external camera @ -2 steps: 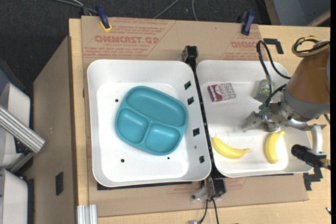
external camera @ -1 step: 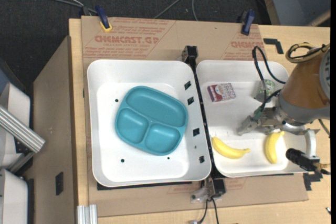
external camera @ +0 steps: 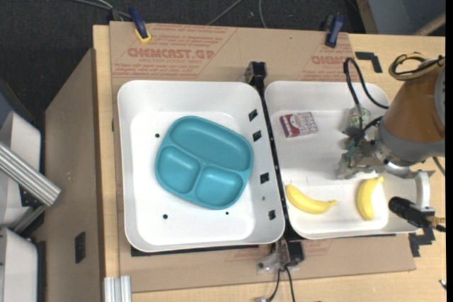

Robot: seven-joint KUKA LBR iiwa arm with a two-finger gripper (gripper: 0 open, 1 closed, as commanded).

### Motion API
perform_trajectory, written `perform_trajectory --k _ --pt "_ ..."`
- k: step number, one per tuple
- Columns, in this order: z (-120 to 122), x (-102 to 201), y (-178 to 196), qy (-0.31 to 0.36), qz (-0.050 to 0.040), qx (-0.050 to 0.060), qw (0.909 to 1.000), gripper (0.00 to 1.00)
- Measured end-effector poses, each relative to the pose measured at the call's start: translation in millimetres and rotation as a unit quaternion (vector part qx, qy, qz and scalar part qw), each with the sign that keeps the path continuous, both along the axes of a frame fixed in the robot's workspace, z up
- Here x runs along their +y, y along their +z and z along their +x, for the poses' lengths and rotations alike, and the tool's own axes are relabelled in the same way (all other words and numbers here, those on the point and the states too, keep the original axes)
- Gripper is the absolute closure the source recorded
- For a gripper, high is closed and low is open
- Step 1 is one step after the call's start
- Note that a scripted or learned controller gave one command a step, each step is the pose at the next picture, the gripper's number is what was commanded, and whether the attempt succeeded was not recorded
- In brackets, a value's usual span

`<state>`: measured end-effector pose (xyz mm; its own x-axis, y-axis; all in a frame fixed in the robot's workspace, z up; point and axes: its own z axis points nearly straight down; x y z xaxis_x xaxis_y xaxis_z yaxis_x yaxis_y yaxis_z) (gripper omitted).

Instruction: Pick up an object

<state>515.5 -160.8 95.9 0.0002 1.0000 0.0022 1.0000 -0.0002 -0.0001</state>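
Camera view: fixed overhead, slanted, both bins in frame.
Desk [external camera: 71, 152]: tan flat board; a brown cardboard sheet [external camera: 212, 49] with red print lies under the bins, held at the far edge by two clamps, one yellow-blue [external camera: 139, 26], one blue [external camera: 333, 30].
Left bin [external camera: 134, 109]: shallow, white, glossy plastic, rounded corners, small dark dots on the floor.
Blue plate [external camera: 204, 161]: teal plastic, smooth, rounded blob outline, three recessed compartments; lies flat at the middle of the left bin.
Right bin [external camera: 311, 99]: same white shell, touching the left bin along a black seam with clips.
Card pack [external camera: 298, 124]: small flat rectangle, red and white print; lies on the far-left floor of the right bin, well apart from the rest.
Banana 1 [external camera: 309, 200]: yellow, curved, smooth skin; lies flat near the front-left corner of the right bin.
Banana 2 [external camera: 368, 197]: yellow, shorter and stubbier; near the front rim of the right bin, just beside the pincer on its near side.
Arm [external camera: 417, 117]: grey metal housing with a broad orange band, reaches in from the right over the right bin; black and yellow cables loop above it.
Pincer [external camera: 354, 160]: grey metal, low over the right bin floor between card pack and banana 2; cannot tell whether released or clenched, too small and cluttered; nothing seen in its grasp.
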Motion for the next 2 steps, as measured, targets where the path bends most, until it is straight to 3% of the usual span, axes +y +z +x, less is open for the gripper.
perform_trajectory --k 2 --pt "12 10 110 0.001 -0.0018 -0.003 1.0000 1.00"
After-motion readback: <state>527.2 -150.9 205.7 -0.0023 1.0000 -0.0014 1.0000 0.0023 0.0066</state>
